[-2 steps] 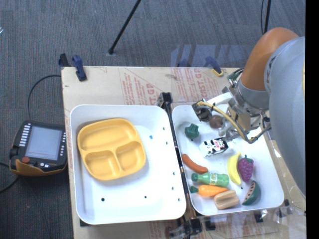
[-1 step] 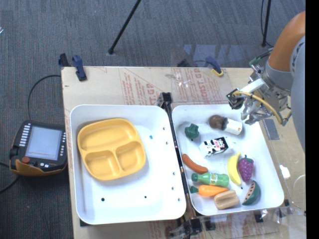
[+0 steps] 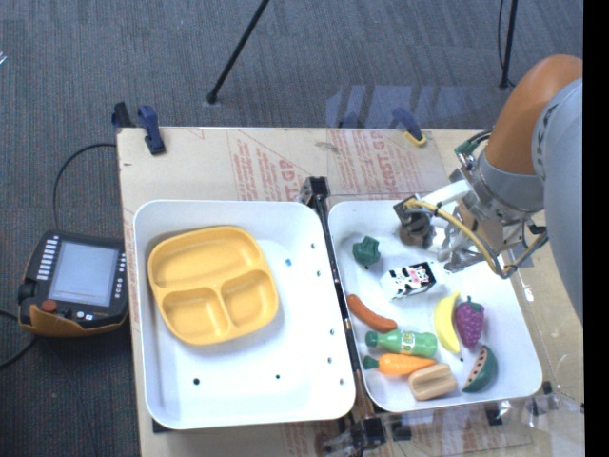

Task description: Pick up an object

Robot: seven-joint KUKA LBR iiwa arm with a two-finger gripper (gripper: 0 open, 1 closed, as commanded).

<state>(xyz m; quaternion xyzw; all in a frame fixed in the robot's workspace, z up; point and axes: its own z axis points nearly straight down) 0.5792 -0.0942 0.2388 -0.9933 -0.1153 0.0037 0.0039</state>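
My gripper [image 3: 456,253] hangs over the upper right part of the right bin [image 3: 529,350], reaching in from the right. Just left of and below it lies a black-and-white cow-patterned carton [image 3: 409,279]. A yellow banana [image 3: 444,322] and purple grapes [image 3: 468,320] lie below the gripper. A green leafy toy [image 3: 365,250] sits at the bin's upper left. Further down lie a red sausage [image 3: 369,312], a green bottle [image 3: 404,343], a carrot [image 3: 400,364], a bread piece [image 3: 431,381] and a watermelon slice [image 3: 481,369]. Nothing shows in the gripper's hold.
The left bin [image 3: 162,388] holds a yellow divided plate [image 3: 211,284]. A teach pendant [image 3: 74,284] lies off the bench to the left. Clamps [image 3: 150,129] stand at the bench's far edge.
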